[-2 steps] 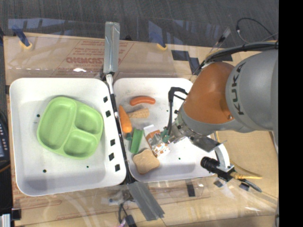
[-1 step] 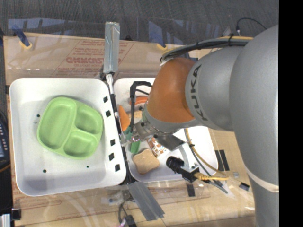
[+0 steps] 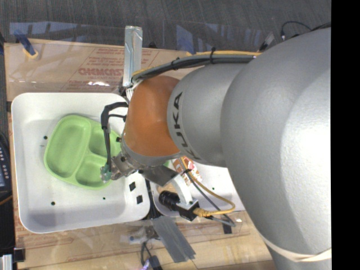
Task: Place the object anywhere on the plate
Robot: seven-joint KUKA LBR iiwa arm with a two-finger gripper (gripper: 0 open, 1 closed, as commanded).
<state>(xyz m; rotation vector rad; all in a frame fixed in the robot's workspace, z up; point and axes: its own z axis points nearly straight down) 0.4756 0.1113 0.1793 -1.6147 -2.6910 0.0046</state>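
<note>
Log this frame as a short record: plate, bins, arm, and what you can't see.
plate: green plate with compartments, lying in the left bin
left bin: white bin, shallow, holds the plate
right bin: mostly covered by the arm; a bit of white floor shows
arm: grey arm with orange band, reaching from the right over the plate's right edge
gripper: hidden under the wrist; state cannot be told
object to place: cannot be made out

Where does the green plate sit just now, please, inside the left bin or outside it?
Inside: the green plate lies flat on the left bin's floor, white walls around it.
</note>
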